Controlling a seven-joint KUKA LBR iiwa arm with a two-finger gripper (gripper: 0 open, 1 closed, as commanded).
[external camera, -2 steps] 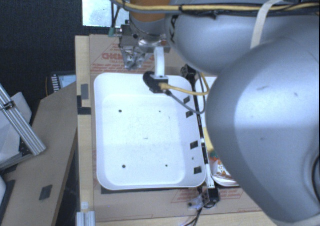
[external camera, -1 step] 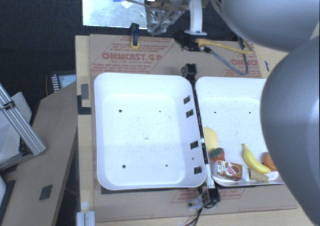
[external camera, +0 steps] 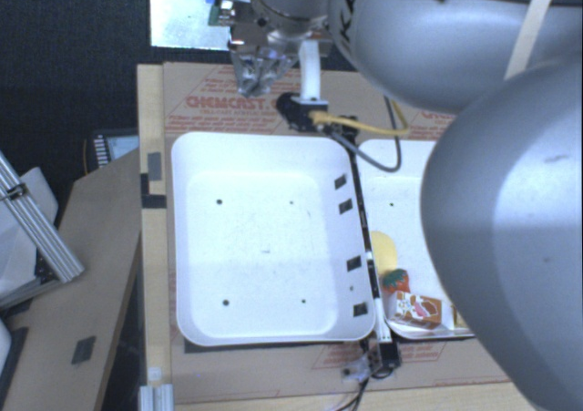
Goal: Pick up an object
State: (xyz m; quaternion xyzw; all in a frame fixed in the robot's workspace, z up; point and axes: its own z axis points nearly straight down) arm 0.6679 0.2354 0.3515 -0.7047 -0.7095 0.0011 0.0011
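The gripper [external camera: 258, 72] is hanging up at the far edge of the bench, over the brown cardboard sheet [external camera: 219, 101] with the red printing, just beyond the back rim of the left bin [external camera: 196, 218], and nothing is showing between its metal fingers [external camera: 248, 79]; they are looking drawn close together at the tips, though the blur there is making that hard to call for certain. The objects are sitting well away from it, down in the right bin [external camera: 401, 186], near that bin's front corner: a yellow rounded piece [external camera: 383, 247] is lying against the divider side, a small red and green item [external camera: 395, 281] is sitting just in front of it, and a flat orange and white packet [external camera: 417, 310] is resting nearest the camera, touching or almost touching the red one. The big grey arm [external camera: 492, 127] is sweeping in from the right and covering most of the right bin. A black cable strip [external camera: 360, 227] with clips is running along the seam between the two bins, and a yellow hose [external camera: 364, 129] is looping off the wrist. Both bins are standing on the cardboard over a tan bench [external camera: 100, 291], with aluminium framing [external camera: 36, 227] at the left and dark floor beyond.
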